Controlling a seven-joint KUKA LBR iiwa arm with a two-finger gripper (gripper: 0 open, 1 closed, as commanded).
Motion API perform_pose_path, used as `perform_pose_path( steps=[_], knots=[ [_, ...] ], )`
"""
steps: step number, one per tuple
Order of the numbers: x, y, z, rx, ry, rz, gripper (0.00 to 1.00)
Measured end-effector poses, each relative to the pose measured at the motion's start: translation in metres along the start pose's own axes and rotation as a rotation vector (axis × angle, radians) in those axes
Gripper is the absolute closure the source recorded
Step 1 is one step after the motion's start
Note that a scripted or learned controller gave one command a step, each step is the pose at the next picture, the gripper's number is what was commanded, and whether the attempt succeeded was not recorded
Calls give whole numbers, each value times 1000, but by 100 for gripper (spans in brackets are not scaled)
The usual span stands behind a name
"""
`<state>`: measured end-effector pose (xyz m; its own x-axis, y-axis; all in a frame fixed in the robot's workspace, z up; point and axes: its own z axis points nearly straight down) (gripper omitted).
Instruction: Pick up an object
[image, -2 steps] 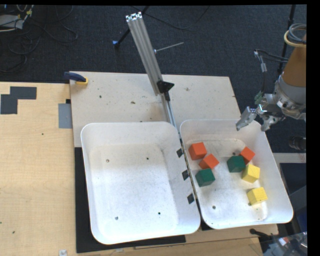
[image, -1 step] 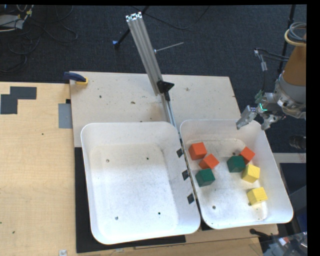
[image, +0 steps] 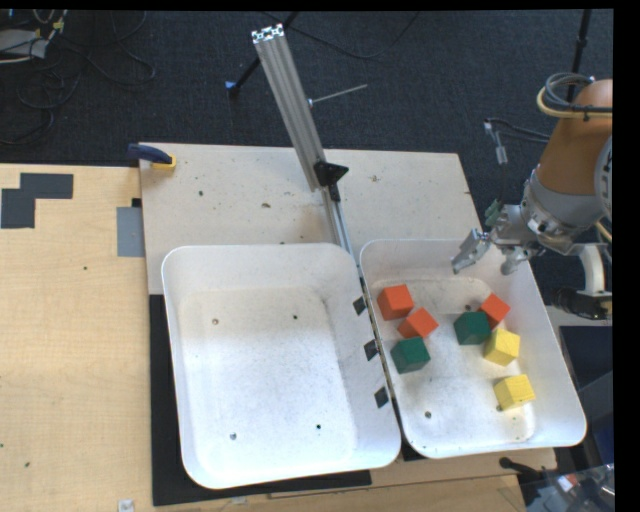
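My gripper hangs over the far edge of the right bin, its two fingers spread apart and nothing between them. Below it in that bin lie several blocks. An orange block and a second orange block sit at the left, with a green block just in front of them. Toward the right are a dark green block, an orange block, a yellow block and another yellow block. The gripper is above and behind all of them.
The left bin lies beside the right one. A slanted aluminium post rises from the bench behind the bins. A blue and yellow clamp sits at the bench's far left corner.
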<state>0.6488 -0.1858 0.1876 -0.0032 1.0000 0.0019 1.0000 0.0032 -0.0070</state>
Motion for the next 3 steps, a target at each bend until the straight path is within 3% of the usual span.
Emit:
perform_pose_path(
  steps=[2,3],
  knots=[
    [6,-9,99,-3,-1,2,0],
    [6,-8,87,-5,-2,3,100]
  ],
)
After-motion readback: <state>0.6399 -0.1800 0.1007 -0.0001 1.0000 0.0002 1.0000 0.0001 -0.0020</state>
